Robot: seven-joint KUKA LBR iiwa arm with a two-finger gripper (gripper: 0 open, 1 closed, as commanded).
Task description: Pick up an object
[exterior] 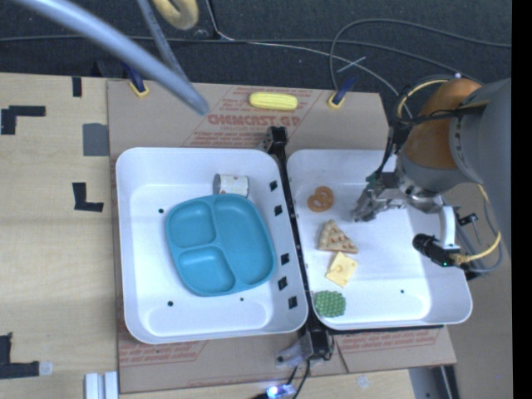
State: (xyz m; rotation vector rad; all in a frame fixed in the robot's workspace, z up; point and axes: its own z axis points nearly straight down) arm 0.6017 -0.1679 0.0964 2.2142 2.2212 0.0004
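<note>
In the right bin (432,293) lie a brown pretzel (321,198), a tan waffle wedge (336,238), a yellow cheese piece (342,268) and a green round piece (331,303). My gripper (366,209) hangs low over the right bin's middle, just right of the pretzel and up-right of the waffle wedge. Nothing shows between its tips. The grey arm with its orange band (445,119) comes in from the right.
The left bin (137,223) holds a blue divided plate (219,243) and a small grey-white block (231,184) at its far side. A yellow corn cob (273,100) lies on the cardboard behind the bins. Cables run along the right bin's right side.
</note>
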